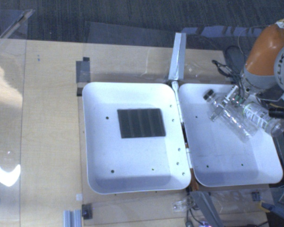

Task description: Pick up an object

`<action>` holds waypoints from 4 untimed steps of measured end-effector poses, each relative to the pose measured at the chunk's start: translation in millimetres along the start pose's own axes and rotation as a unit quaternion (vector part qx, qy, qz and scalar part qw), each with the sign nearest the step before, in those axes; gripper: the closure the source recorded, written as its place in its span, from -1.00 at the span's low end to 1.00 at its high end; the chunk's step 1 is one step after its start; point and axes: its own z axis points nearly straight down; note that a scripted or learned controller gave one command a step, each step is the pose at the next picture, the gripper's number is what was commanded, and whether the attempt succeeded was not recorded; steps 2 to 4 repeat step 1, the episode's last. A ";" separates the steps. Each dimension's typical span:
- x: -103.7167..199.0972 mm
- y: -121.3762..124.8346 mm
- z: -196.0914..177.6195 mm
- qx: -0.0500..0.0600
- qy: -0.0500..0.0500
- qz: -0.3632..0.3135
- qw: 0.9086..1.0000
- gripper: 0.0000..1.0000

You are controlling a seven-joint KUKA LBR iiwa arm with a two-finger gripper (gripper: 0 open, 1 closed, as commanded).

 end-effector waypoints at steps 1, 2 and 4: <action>9.3 4.3 -72.5 -0.010 -0.029 -0.079 0.996 1.00; 9.3 4.3 -72.5 -0.010 -0.029 -0.079 0.996 1.00; 9.3 4.3 -72.5 -0.010 -0.029 -0.079 0.996 1.00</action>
